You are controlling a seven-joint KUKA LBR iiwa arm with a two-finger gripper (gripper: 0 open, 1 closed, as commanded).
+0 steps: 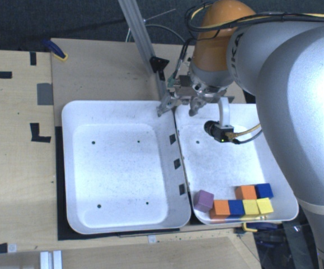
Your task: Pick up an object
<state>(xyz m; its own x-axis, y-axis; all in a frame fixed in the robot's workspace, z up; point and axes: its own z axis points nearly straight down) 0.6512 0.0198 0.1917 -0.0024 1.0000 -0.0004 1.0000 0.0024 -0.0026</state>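
Several small blocks lie bunched at the near edge of the right bin (206, 161): a purple block (205, 199), an orange block (221, 207), a blue block (236, 207), two yellow blocks (257, 207), and behind them another orange block (245, 193) and blue block (264, 190). My gripper (178, 109) hangs over the far end of the divide between the two bins, well away from the blocks. It is open, with nothing between its two fingers (163, 109).
The left bin (117, 167) sits beside the right one, their rims touching. A slanted metal rail (138, 27) runs behind the bins. A cable and small black camera unit (216, 130) hang off the wrist over the right bin. The bulky arm covers the right side.
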